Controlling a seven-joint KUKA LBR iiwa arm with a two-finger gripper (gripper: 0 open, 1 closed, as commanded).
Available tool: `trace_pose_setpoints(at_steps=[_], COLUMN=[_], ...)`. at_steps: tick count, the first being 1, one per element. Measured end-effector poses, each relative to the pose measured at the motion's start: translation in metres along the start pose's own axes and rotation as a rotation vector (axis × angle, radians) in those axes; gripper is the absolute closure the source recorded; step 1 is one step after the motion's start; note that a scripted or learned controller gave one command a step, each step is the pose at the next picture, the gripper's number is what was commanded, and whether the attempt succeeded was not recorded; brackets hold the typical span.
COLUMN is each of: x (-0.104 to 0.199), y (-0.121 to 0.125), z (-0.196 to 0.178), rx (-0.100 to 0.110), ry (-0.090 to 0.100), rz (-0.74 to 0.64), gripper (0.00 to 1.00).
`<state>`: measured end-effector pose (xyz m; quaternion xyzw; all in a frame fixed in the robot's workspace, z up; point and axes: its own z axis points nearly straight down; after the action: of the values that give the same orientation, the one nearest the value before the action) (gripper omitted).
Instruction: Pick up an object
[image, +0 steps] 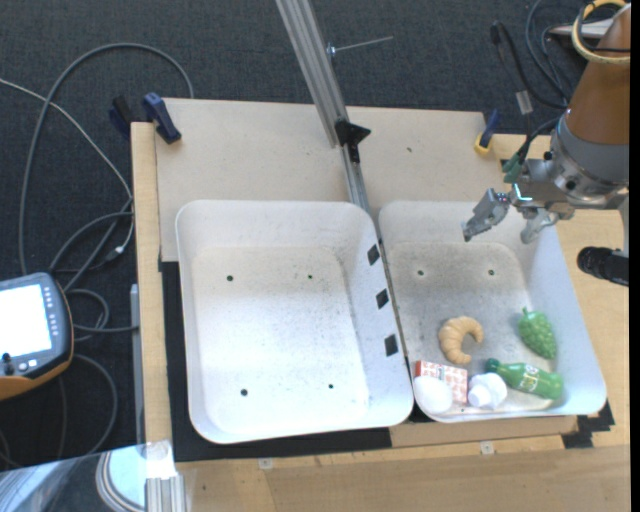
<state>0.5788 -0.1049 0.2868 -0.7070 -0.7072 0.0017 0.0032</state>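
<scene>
Now, jaws (508, 221) spread open, empty, croissant (461, 338) well below, apart.

We can read no text: the print on the red-and-white packet (443, 376) and the bottle (522, 379) label is too small.

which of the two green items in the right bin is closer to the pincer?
The green grape bunch, against the bin's right wall, above the green bottle. The bottle lies on its side along the bin's near edge, farther from the pincer.
</scene>
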Motion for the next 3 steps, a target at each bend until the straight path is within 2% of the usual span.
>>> trace_pose_setpoints(at_steps=[1, 2, 3], x=[0.0, -0.005, -0.002], y=[0.001, 0.0, 0.003], z=[-0.003, 0.041, 0.104], rx=[-0.005, 0.0, 0.002], ry=[-0.001, -0.001, 0.0], rz=[0.0, 0.001, 0.001], gripper=[0.0, 0.0, 0.0])
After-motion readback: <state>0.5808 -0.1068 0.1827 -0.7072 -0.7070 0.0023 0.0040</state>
